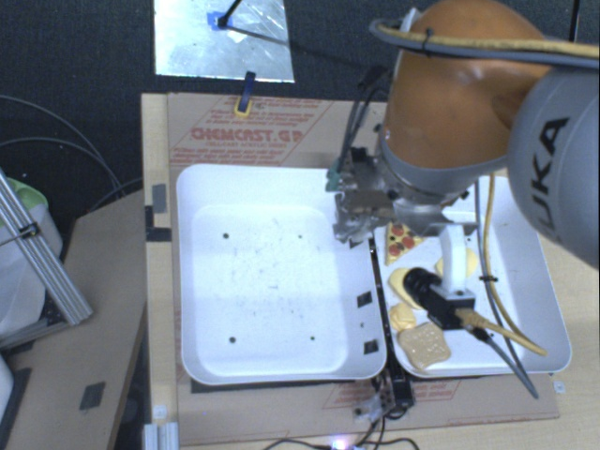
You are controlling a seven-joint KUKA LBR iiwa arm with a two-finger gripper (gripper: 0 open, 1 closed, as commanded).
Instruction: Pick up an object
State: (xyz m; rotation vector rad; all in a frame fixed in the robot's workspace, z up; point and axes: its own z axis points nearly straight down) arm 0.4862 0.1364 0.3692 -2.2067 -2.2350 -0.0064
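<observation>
Metal claw [360, 211], state unclear; square dimpled tan cracker [427, 346] lies in white bin [527, 289]

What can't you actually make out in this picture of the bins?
- Right bin: its far part, camera view, is hidden under the arm.
- Red-spotted toy: partly covered by the gripper, so its shape is unclear.
- Yellow pieces: too blurred to name.
- Whether the gripper holds anything: too blurred to tell.

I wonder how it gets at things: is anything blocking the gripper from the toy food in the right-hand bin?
Nothing visible does. The gripper hangs over the inner edge of the shallow white right bin; the small red-and-yellow pizza-slice toy lies just beside it, nothing between them.
</observation>
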